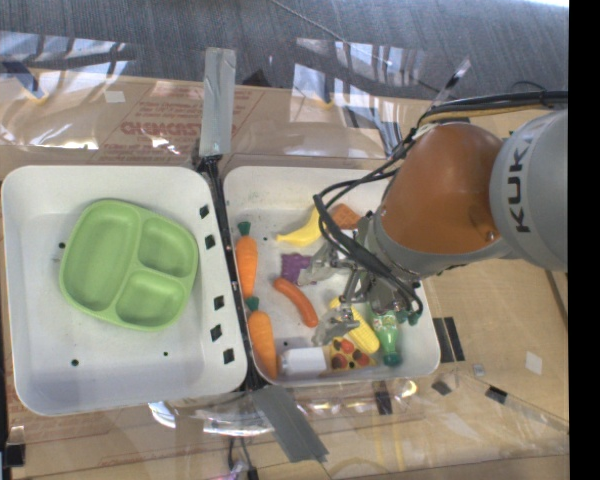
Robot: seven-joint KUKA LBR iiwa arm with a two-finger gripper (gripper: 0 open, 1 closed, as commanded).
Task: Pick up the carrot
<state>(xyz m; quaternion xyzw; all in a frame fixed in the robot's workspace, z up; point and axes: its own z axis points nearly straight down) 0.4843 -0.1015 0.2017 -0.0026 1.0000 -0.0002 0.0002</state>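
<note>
- From my screen, the arm (450, 203) comes in from the right and hangs over the right bin (270, 183), its orange band covering much of that bin's right half.
- The gripper (352, 303) points down into the bin among the toy food; I can make out metal parts there, but cables and the wrist crowd it, so I cannot tell whether it is spread or closed, or whether it has anything.
- I see two carrots. One carrot (246, 263) lies lengthwise along the bin's left wall, green top toward the far side, well apart from the gripper.
- The second carrot (262, 340) lies just below the first, near the bin's front left corner, also against the left wall.
- A red sausage (296, 301) lies at a slant between the carrots and the gripper.
- A purple piece (294, 266) sits just above the sausage, and a yellow banana (304, 232) lies beyond that, toward the far wall.
- A white block (303, 359) rests at the front wall, beside the second carrot.
- A green bottle (388, 334) and small yellow and red pieces cluster near the gripper at the front right.
- The left bin (40, 198) holds a green divided plate (130, 263), lying flat.
</note>
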